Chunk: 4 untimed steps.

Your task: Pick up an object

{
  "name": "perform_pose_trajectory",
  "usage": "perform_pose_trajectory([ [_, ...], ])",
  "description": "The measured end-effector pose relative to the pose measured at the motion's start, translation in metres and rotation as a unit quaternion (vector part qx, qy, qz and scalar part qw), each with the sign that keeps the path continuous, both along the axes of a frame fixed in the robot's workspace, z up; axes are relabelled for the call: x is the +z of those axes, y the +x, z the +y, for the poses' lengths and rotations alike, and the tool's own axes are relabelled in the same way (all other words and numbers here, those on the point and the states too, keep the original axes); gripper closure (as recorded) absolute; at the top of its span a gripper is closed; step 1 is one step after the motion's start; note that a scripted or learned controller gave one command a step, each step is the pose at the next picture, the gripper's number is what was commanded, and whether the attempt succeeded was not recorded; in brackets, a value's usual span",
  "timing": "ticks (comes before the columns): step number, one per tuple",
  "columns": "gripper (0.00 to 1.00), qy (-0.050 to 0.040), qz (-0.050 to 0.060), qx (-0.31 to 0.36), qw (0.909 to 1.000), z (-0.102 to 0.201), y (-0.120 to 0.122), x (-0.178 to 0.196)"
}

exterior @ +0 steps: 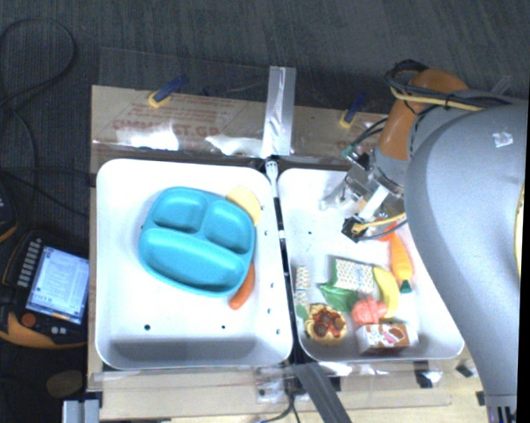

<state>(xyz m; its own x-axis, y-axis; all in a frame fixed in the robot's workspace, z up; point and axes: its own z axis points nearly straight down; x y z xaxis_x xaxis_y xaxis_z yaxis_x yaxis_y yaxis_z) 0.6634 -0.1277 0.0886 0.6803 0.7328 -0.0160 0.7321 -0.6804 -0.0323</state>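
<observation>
My gripper (357, 206) hangs over the far part of the right bin (313, 208), with bare white floor under it. I see nothing between its fingers. Toy food lies in a cluster at the near end of that bin: an orange carrot (401, 254), a yellow banana (385, 289), a green-and-white packet (353, 273), a green leafy piece (336, 296), a pink piece (367, 309), a small pizza (327, 323) and a red-and-white box (386, 336). The carrot is the closest to the gripper, just to its near right.
The left bin (113, 270) holds a blue divided plate (198, 238), with a yellow piece (245, 202) at its far right edge and an orange piece (243, 289) at its near right. The grey arm (475, 215) covers the right bin's right side. Handheld devices (47, 289) lie left of the bench.
</observation>
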Motion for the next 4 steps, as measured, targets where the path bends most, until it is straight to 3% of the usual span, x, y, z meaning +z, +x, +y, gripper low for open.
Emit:
perform_pose_trajectory([
  [1, 0.00, -0.0089, -0.019, -0.046, 0.9987, 0.022, -0.028, 0.000],
  [2, 0.00, -0.0061, -0.010, -0.188, 0.9822, 0.001, -0.011, 0.000],
  [3, 0.00, -0.0120, -0.013, -0.284, 0.9587, -0.085, -0.033, 0.046],
  [4, 0.00, -0.0118, -0.014, -0.284, 0.9585, -0.095, -0.003, 0.092],
])
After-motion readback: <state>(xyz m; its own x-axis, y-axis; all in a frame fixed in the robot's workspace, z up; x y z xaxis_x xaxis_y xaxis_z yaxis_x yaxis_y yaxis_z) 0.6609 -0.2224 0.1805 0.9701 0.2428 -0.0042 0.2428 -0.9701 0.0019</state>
